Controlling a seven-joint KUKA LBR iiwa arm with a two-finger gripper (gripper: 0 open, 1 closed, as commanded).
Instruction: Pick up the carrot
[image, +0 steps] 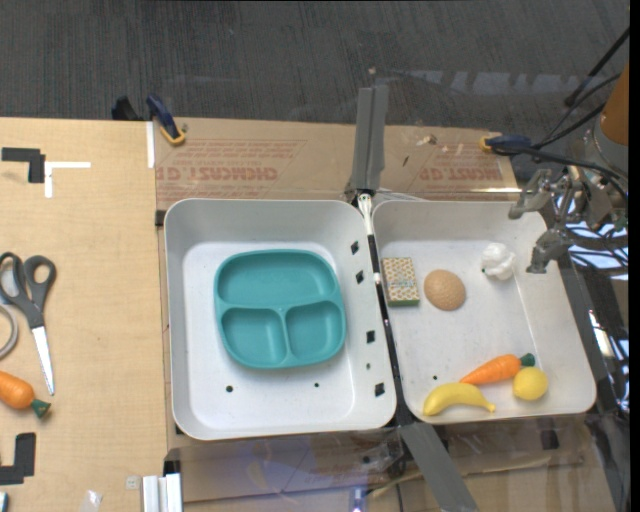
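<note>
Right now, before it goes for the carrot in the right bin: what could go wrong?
1. The carrot lies against the lemon, with the banana just below; the fingers may nudge or catch a neighbour.
2. That cluster sits near the right bin front corner, so the wall may crowd the approach.
3. A second carrot lies on the bench, far left: possible wrong target.

A teal plate (280, 320) sits in the left bin (180, 330); the right bin (555, 330) holds a banana (457, 401), lemon (530, 384), sponge (401, 280) and egg (445, 290); scissors (30, 300) lie at far left.
</note>
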